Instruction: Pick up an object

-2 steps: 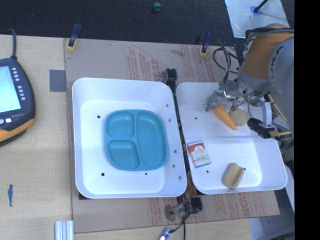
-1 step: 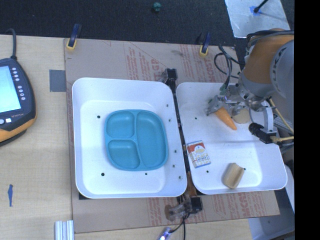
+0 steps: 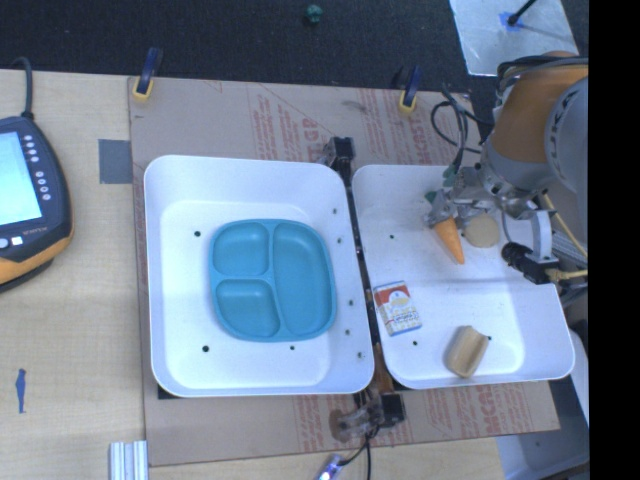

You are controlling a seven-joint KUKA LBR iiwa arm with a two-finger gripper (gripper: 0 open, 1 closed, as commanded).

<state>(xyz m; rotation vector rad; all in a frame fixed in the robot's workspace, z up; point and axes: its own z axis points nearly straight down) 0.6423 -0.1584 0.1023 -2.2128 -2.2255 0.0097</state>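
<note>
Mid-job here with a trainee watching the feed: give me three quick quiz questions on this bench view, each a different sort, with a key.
1. True or false: the blue plate lies in the left bin.
2. Which lies nearest the tool? A) carrot B) small box C) tan block
3. Fill in: the small box lies against the right bin's ____ wall.

Key: 1 true. 2 A; the carrot's thick end sits right under the tool, beside a pale round piece. 3 left, next to the divide between the bins.
</note>
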